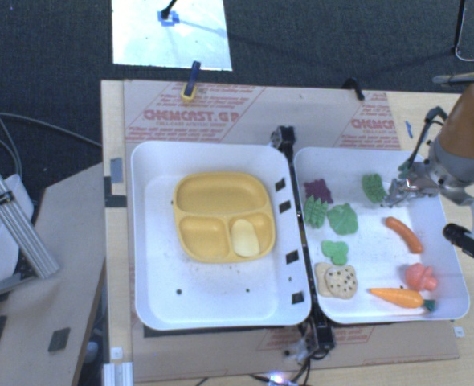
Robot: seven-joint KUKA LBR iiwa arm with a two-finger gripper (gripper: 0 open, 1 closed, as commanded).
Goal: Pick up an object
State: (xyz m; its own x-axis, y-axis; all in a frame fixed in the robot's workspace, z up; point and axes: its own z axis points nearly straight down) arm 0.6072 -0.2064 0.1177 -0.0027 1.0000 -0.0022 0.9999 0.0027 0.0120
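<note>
**Claw poised at the right bin's upper edge**

On the surface [245, 103], two white bins are seen. The left bin [157, 240] holds a yellow tray [221, 195]; the right bin [454, 296] holds toy food. The claw [404, 185] is placed just right of a green leafy piece [373, 187]. An orange sausage [403, 234] lies below it, angled down-right. Whether the claw is clenched cannot be told.

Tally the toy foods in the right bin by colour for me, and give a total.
Green: 4, leafy pieces
Purple: 1, grape-like piece
Orange: 2, sausage and carrot
Pink-red: 1, lumpy piece
Tan: 1, cookie
Total: 9
</note>
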